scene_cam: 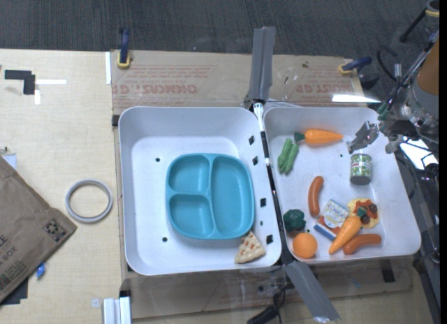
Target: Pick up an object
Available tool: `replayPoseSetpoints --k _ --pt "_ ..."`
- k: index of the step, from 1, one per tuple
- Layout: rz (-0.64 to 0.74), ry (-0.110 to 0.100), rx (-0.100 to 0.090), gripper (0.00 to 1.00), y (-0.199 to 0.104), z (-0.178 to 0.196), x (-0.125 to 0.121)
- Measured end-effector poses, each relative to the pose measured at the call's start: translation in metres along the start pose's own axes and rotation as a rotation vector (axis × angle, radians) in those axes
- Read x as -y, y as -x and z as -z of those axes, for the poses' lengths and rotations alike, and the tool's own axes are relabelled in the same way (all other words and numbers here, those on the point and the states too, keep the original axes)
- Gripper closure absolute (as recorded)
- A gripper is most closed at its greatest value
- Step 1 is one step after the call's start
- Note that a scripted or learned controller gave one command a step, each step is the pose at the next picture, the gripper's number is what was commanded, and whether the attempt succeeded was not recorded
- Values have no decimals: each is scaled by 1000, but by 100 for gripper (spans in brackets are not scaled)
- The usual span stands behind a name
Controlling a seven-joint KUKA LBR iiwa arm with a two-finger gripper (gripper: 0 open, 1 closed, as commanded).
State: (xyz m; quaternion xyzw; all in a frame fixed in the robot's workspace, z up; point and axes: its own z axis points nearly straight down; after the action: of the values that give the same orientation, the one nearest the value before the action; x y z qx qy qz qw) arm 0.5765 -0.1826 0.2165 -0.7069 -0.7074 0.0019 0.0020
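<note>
My gripper (377, 140) hangs over the far right part of the right bin (279, 123), just above a small green-labelled can (360, 167). Its fingers stand apart with nothing between them. Spread through that bin are an orange carrot (321, 136), a green pea pod (287, 155), a red sausage (316, 195), a broccoli floret (294, 219), an orange fruit (304, 245), a second carrot (346, 234), a pizza slice (364, 211) and a small packet (334, 212).
The left bin (140, 141) holds a teal divided plate (209, 195) and a waffle wedge (250, 249) at its near right corner. A tape ring (89, 200) and a brown box (24, 228) lie on the bench at left. Cables hang at the right.
</note>
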Motion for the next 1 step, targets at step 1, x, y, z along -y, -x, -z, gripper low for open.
replayPoseSetpoints --k 1 --pt "66 3 0 0 -41 -126 8"
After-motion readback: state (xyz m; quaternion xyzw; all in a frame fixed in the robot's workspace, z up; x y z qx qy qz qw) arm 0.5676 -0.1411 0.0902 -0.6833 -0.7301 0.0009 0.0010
